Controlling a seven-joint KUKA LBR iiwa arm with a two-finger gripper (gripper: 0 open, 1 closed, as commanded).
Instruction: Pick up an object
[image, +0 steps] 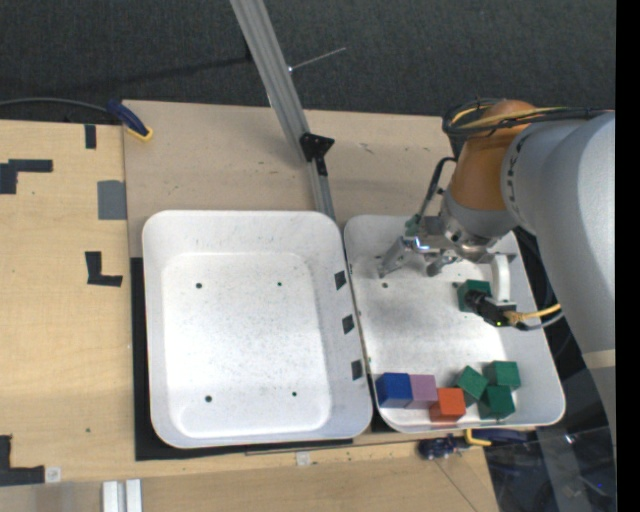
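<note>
Grey arm (560, 190) hides right bin (400, 320) corner | hand (392, 264) (small, blurred): grip unclear

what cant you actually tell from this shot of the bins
- Hand: small and blurred in the camera view, so whether its fingers are apart is unclear.
- Right bin: its far right part is covered by the arm's wrist.
- Green blocks: bunched at the near edge; their count is uncertain, since they overlap.
- Orange block: whether it touches the purple block is too small to judge.
</note>
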